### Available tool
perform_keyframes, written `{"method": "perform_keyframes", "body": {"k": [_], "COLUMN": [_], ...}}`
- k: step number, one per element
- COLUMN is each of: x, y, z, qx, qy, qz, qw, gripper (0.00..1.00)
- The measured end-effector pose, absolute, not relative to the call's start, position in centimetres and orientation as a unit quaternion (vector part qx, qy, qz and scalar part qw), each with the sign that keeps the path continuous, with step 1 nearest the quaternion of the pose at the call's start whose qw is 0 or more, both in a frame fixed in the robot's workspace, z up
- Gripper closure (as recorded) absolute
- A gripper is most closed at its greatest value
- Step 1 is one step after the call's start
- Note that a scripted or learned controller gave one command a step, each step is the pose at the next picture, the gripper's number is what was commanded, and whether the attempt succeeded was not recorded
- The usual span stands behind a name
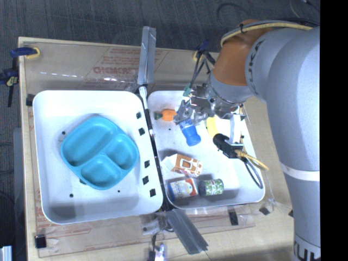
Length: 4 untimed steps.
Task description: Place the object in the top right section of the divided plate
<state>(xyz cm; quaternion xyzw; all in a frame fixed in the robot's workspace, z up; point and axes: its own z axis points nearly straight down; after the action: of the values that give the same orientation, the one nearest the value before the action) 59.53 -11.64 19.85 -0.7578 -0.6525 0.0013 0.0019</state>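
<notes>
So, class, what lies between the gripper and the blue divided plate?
Camera view: a small orange item beside the gripper, then the two bins' adjoining rims.

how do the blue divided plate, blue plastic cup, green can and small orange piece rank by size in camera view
blue divided plate
blue plastic cup and green can, about alike
small orange piece

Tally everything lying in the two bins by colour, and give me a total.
Blue: 2, the divided plate and the cup
Orange: 1, a small piece
Yellow: 1, a rounded item
Green: 1, a can
White with printed labels: 2, a carton and a pack
Total: 7
</notes>
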Motion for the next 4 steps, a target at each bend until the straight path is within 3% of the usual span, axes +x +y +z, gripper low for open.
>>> {"method": "perform_keyframes", "body": {"k": [1,2,3,4], "x": [65.5,64.7,65.6,64.5], "y": [-17.9,-11.9,-2.3,-5.2], "z": [25.9,21.9,24.0,22.3], "qx": [-0.799,-0.809,-0.771,-0.773], "qy": [-0.601,-0.587,-0.637,-0.635], "qz": [0.0006,0.0017,0.0011,0.0019], "qw": [0.001,0.002,0.001,0.001], "gripper": [1.00,1.00,1.00,1.00]}}
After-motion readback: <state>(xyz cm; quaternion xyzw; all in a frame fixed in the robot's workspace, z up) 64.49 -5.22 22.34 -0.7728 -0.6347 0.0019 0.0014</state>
